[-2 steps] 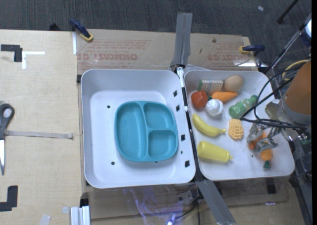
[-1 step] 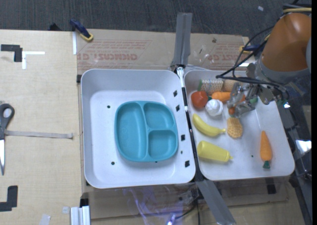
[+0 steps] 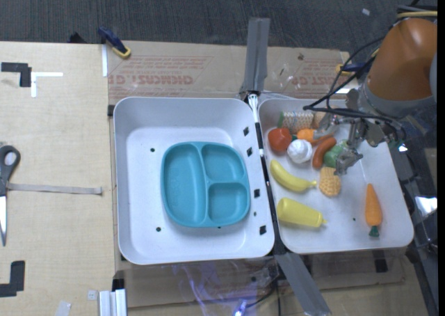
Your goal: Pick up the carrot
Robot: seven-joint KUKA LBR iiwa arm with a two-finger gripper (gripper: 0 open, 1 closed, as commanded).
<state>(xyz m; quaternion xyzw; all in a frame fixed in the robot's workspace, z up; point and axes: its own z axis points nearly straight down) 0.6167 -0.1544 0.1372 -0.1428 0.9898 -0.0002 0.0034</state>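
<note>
**Pincer hovering among toy food, carrot lying apart**

The carrot is lying near the right bin's front right corner. Farther back, the pincer is hanging over clustered toy food; whether it is wide or narrow cannot be told.

the arm runs off the right edge, so most of it is cut off; its gripper hangs over the toy food near the right bin's back edge, and it's too cluttered there to tell how the fingers stand; a sausage and something green sit partly under it; the small bits at the back edge are too jumbled to name; scissors at the bench's left edge are cropped
</note>
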